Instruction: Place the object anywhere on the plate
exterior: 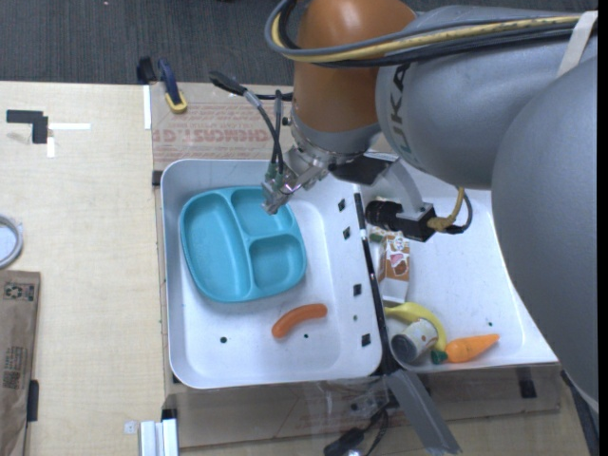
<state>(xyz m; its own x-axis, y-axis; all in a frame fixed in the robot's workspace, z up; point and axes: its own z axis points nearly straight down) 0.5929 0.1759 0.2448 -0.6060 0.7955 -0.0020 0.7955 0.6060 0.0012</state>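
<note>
- Hovering over the far right corner of the blue plate (242, 245), the gripper (276, 198) is too small and blurred to tell whether it grips anything.
- An orange sausage (298, 319) lies on the left bin (190, 345) floor, just near of the plate.
- In the right bin (494, 255) lie a packet (395, 257), banana (415, 312), cup (412, 342) and carrot (470, 347).

Red lettering printed on the cardboard sheet (217, 133) behind the bins, seen upside down — reads roughly "CHEMCOS", not certain. Part of "KUKA" is seen on the grey arm (399, 112). Packet (396, 258) print too small — unreadable.
</note>
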